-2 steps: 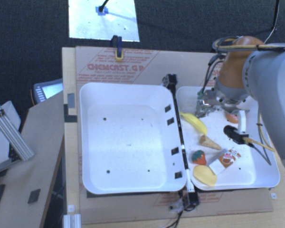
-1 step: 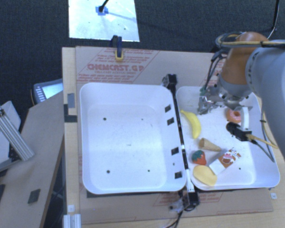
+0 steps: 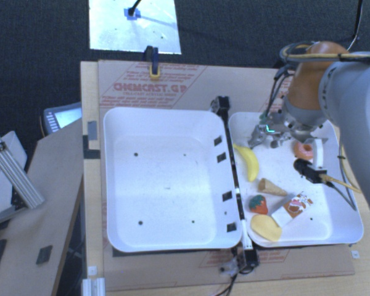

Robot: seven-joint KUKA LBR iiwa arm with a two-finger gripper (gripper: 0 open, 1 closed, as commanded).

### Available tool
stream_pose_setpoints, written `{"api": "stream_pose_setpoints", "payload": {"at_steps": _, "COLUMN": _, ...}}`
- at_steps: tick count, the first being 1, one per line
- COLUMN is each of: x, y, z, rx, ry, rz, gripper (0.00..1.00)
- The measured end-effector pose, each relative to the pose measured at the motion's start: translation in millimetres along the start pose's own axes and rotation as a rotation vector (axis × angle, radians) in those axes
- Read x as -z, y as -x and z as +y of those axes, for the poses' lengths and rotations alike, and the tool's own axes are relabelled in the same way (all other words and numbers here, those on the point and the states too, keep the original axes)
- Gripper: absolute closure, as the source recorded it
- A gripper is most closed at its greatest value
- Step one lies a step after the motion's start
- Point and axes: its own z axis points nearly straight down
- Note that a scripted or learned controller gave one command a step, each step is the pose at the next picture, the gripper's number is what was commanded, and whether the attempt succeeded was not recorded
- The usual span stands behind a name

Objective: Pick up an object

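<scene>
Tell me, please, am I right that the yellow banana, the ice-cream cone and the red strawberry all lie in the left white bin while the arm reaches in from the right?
Not quite: the camera view shows the yellow banana, the tan ice-cream cone and the red strawberry in the right white bin, not the left one. The arm does reach in from the right.

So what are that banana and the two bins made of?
The banana looks like toy plastic: an even yellow with a smooth, slightly shiny skin. The bins look like thin moulded white plastic, with rounded corners, glossy walls and raised rims. Neither is certain from above.
</scene>
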Motion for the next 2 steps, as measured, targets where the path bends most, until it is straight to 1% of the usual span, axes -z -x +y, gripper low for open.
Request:
{"api": "stream_pose_setpoints", "payload": {"at_steps": 1, "x": -12.8, "y": -16.1, "z": 19.7, "rx": -0.001, "ry": 0.001, "rz": 0.001, "gripper": 0.00}}
{"api": "stream_pose_setpoints", "payload": {"at_steps": 2, "x": -1.3, "y": -14.8, "z": 20.3, "rx": 0.000, "ry": 0.003, "rz": 0.000, "gripper": 1.00}}
